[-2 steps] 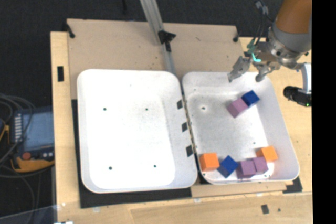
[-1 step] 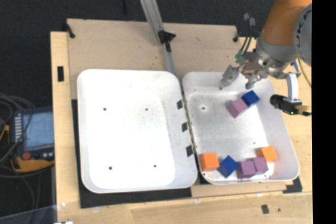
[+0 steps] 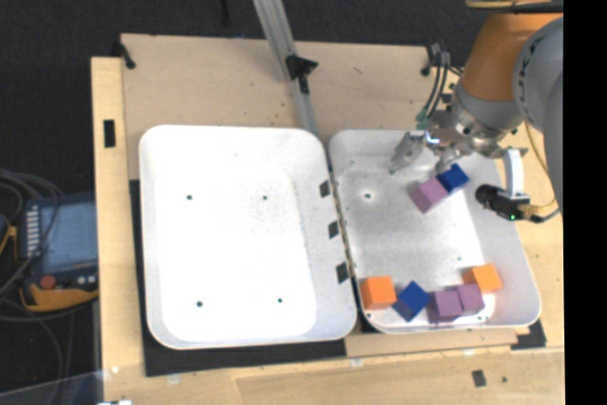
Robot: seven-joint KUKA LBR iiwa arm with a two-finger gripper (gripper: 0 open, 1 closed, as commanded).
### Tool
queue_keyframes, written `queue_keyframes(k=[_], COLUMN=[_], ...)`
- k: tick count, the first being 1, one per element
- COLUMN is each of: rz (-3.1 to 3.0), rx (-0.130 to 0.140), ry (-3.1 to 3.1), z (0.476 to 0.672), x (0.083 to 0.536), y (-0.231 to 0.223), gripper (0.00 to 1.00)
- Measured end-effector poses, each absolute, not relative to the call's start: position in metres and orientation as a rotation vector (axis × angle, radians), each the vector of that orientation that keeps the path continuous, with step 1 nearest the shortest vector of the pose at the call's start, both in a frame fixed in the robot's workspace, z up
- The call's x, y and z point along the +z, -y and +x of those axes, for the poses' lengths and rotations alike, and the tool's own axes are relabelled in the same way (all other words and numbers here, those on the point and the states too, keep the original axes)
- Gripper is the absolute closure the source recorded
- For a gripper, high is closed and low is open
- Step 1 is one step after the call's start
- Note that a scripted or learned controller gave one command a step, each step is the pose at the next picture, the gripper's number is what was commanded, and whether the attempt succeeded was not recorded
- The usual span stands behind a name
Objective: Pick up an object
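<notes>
While the grey arm with its orange band (image 3: 498, 52) reaches in from the upper right of the frame, its two-finger gripper (image 3: 427, 147) hangs over the upper part of the right-hand shallow white bin (image 3: 398, 232). One pale metal finger (image 3: 406, 150) juts out to the left and downward over the bin floor; whether the tool is open or closed cannot be told from this slanted view, and nothing can be seen clamped in it.

Just below and to the right of the tool lie two small foam-like cubes: a blue cube (image 3: 452, 177) and, touching its lower left corner, a purple cube (image 3: 429, 194). Both sit near the wrist, but whether either touches the tool cannot be made out.

Along the lower edge of the same bin runs a loose row of further blocks: an orange cube (image 3: 378, 291) at the left, a second blue cube (image 3: 412, 300) just beside it, a pair of purple cubes (image 3: 456, 303) pressed together, and a second orange cube (image 3: 487, 277) above and right of that pair.

At the left centre of the frame lies the left-hand white bin (image 3: 237, 232), side by side with the right one on the tan wooden bench (image 3: 209, 81). A slim metal rail (image 3: 270, 5) slants down from the top centre toward the gap between the bins
</notes>
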State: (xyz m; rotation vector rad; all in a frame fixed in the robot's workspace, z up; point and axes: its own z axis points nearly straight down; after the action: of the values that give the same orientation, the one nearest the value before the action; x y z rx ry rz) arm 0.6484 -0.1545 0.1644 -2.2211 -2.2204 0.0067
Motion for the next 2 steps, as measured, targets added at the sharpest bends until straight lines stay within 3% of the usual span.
queue_keyframes(k=[1, 2], rz=[-2.219, -2.223], rx=[0.005, -0.001], ry=[2.223, 2.227], z=[0.656, 0.657], x=[0.106, 0.121], y=[0.157, 0.158], gripper=[0.00, 1.00])
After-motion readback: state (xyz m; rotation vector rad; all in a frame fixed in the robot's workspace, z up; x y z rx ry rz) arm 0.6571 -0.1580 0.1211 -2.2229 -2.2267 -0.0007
